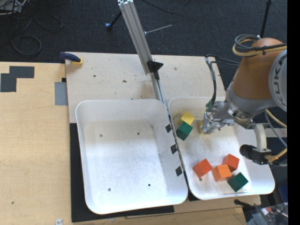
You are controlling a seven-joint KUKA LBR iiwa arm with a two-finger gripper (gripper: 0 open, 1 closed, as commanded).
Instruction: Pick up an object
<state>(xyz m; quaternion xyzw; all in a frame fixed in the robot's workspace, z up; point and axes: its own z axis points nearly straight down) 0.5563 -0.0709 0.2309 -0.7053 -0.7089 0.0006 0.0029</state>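
A robotics lab, by every sign. Industrial arm (255, 86), grey with an orange band, mounted beside a plywood table (33, 144). Two shallow white bins (93, 111) side by side, set out as a test station, with small coloured cubes (202, 168) as practice pieces. Aluminium extrusion post (137, 32) rising at a slant behind the bins. Loose black cables (23, 41) coiled on dark carpet (197, 13). Bare, functional, nothing domestic.

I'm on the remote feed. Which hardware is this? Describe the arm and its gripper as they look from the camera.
A thick arm with an orange band above a grey wrist section, black lettering on the grey shell at the right. Looped cables sit on top. The gripper is small, bare metal, silver-grey.
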